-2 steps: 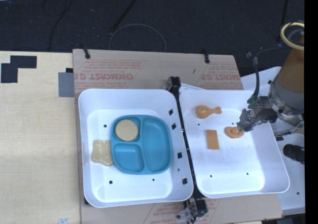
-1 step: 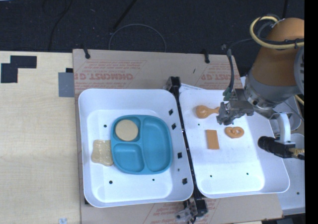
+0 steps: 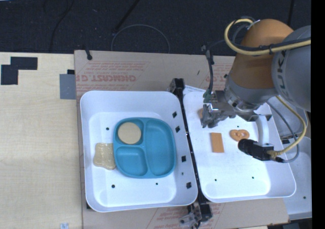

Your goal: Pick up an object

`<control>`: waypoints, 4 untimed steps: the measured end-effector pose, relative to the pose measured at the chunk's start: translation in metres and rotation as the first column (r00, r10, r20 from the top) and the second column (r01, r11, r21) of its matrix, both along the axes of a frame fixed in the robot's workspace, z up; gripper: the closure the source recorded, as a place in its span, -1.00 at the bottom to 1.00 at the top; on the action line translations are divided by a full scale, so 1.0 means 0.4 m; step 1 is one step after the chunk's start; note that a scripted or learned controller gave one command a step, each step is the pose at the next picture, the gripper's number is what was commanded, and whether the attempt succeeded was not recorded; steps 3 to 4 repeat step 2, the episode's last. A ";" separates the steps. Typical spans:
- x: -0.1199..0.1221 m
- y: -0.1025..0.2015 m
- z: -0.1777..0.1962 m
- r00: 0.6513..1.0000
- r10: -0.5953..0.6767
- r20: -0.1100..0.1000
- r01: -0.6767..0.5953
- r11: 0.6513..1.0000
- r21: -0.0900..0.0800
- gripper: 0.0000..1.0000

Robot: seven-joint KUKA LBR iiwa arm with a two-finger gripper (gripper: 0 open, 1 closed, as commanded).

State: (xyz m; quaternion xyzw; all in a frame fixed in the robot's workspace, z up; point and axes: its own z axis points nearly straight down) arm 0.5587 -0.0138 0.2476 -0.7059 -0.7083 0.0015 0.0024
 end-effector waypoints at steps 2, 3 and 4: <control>0.054 0.264 0.005 1.000 0.000 0.003 0.000 1.000 -0.001 1.00; 0.054 0.264 0.005 1.000 0.000 0.003 0.000 1.000 -0.001 1.00; 0.054 0.264 0.005 1.000 0.000 0.003 0.000 1.000 -0.001 1.00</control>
